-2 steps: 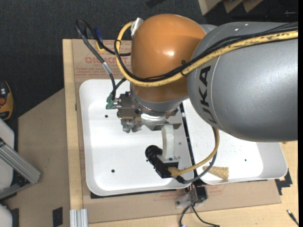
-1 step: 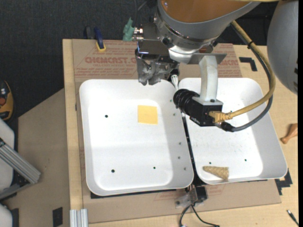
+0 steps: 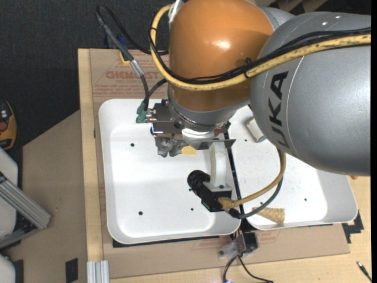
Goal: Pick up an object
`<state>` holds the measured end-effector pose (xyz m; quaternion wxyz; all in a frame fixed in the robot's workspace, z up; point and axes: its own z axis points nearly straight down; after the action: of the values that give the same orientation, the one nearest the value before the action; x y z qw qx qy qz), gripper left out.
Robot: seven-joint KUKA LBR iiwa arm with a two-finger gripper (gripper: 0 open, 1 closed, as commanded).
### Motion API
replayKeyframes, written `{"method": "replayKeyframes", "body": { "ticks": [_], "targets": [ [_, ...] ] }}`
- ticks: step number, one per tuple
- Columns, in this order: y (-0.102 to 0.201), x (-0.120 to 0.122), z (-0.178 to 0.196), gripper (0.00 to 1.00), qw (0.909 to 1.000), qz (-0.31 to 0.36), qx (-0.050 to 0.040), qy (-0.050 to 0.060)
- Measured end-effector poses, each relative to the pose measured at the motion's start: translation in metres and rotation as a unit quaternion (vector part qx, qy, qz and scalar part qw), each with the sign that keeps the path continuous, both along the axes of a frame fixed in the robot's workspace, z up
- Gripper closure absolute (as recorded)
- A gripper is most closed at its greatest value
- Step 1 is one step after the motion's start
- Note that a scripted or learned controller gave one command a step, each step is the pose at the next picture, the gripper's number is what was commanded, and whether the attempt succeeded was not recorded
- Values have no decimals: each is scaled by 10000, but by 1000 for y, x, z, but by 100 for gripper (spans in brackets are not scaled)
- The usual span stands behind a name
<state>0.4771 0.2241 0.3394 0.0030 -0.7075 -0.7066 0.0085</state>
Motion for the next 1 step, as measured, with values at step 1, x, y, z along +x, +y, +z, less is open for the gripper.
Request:
{"method": "replayKeyframes", "body": {
  "ticks": [1],
  "targets": [
    [0,3,186,100,9998,16,88,-178]
  ]
}}
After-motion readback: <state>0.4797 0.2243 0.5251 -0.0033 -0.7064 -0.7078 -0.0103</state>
